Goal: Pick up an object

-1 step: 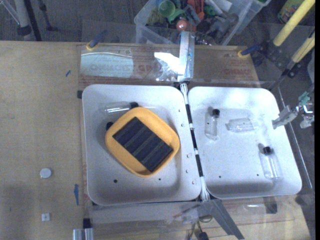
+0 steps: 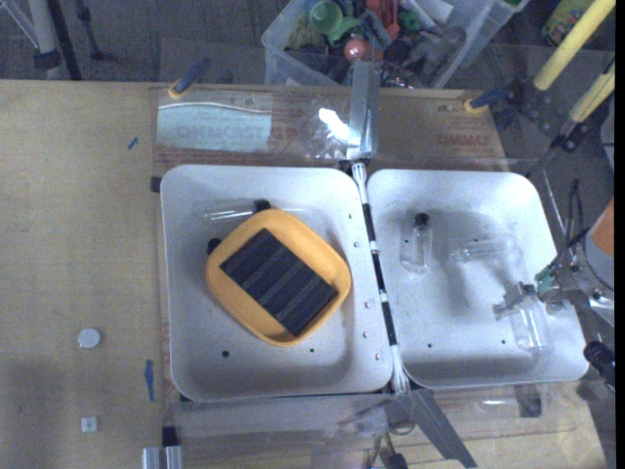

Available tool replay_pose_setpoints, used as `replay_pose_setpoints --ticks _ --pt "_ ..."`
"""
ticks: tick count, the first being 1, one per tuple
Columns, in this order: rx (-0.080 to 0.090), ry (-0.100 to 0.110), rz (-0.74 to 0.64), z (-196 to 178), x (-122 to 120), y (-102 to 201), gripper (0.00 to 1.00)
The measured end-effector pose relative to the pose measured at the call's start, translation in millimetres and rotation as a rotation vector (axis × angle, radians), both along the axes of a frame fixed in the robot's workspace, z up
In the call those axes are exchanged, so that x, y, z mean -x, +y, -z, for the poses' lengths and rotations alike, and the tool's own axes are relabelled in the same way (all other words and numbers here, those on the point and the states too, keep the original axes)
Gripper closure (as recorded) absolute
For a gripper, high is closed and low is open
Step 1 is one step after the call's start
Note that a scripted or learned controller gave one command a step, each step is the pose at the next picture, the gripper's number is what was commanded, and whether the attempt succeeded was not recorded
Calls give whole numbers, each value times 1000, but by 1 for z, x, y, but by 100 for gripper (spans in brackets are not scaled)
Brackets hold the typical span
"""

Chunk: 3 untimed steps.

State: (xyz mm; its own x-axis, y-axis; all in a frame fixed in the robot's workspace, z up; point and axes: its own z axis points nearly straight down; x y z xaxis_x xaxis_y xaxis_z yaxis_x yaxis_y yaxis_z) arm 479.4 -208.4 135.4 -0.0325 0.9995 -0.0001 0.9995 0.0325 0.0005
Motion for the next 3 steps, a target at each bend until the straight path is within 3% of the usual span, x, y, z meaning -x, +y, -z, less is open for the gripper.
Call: replay_pose_setpoints --ticks 1,2,3 --pt "1 -1 -19 -100 -49 41 0" --pt "0 0 -46 -27 -16 67 0" --pt "2 -1 132 -149 -85 36 0"
